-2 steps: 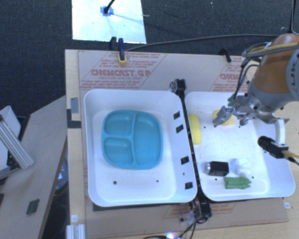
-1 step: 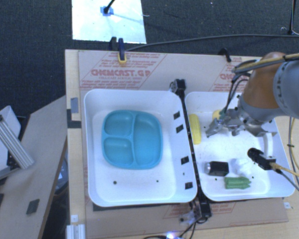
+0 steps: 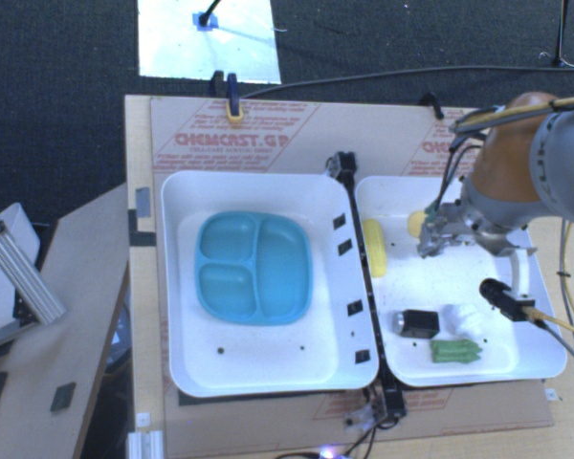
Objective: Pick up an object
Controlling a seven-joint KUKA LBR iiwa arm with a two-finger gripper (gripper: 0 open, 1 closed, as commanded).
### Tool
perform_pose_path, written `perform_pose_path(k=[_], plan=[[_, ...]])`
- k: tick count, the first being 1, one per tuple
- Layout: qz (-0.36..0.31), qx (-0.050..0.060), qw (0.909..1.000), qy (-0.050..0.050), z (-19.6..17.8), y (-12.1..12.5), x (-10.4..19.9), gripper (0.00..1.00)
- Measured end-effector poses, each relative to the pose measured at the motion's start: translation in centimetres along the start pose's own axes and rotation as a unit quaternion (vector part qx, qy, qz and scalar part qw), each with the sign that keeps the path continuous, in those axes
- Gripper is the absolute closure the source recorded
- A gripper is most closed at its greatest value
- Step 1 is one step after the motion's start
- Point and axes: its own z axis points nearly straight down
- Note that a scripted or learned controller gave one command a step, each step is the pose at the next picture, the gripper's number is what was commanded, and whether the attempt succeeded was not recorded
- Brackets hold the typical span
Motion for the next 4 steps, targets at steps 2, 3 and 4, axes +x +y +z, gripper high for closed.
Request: perform_pose_path(k=[2,3,4], plan=[[-0.002,-0.002,1.0000,0.000,-10.8,-0.2,-0.3,1.00],[-0.002,-0.002,1.0000,0.000,-15.7,0.0,-0.4,1.00],[-0.005,0.000,1.0000,0.001,-15.7,1.7,5.4,1.00]])
